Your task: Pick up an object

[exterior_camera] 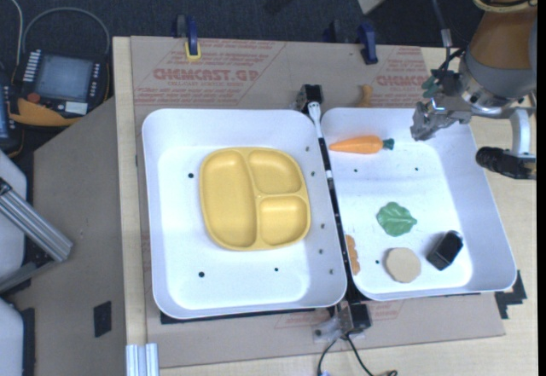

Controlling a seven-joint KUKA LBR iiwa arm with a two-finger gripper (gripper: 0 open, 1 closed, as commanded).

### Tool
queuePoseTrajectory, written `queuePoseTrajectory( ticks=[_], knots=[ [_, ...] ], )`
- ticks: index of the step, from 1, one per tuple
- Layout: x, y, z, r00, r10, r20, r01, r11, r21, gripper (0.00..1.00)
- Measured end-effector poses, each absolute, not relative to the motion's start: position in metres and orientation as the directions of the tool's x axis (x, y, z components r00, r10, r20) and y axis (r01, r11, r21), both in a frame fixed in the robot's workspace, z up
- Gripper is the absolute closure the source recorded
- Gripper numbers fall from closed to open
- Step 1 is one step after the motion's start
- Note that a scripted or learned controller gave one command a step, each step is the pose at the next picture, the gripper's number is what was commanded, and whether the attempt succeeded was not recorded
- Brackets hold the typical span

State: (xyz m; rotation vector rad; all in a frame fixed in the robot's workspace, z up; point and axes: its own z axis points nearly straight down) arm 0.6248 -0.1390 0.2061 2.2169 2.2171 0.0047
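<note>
Bench (102,195): a brown board is lying under two white bins, with blue clamps (193,37) gripping its far edge; dark floor is showing beyond it.
Left bin (171,280): it is holding one yellow tray (253,196) with three compartments, sitting near the middle.
Right bin (478,221): it is holding four things, all well apart from one another.
Carrot (356,144): orange with a green tip, it is lying flat at the far end of the right bin, tip pointing right.
Leaf (396,218): a green crumpled piece is resting near the bin's middle.
Disc (402,264): a tan round piece is lying at the near end, just beside the block.
Block (444,250): a small black piece is sitting tilted near the right wall.
Divider: a small orange item (351,253) is lying on the strip between the bins.
Gripper (429,123): it is hanging over the far right corner of the right bin, right of the carrot and apart from it; nothing is showing between its tips, and their spread is too small and blurred to judge.
</note>
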Motion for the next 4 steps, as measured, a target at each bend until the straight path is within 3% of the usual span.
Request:
queuePoseTrajectory(
  ticks=[1, 2, 4],
  knots=[
    [0.626, -0.139, 0.260, -0.001, 1.000, -0.002, 1.000, 0.001, 0.007, 1.00],
    [0.593, -0.096, 0.251, -0.003, 1.000, 0.002, 1.000, 0.003, -0.004, 1.00],
    [0.546, 0.000, 0.242, -0.005, 1.000, 0.002, 1.000, 0.005, -0.003, 1.00]
  ],
)
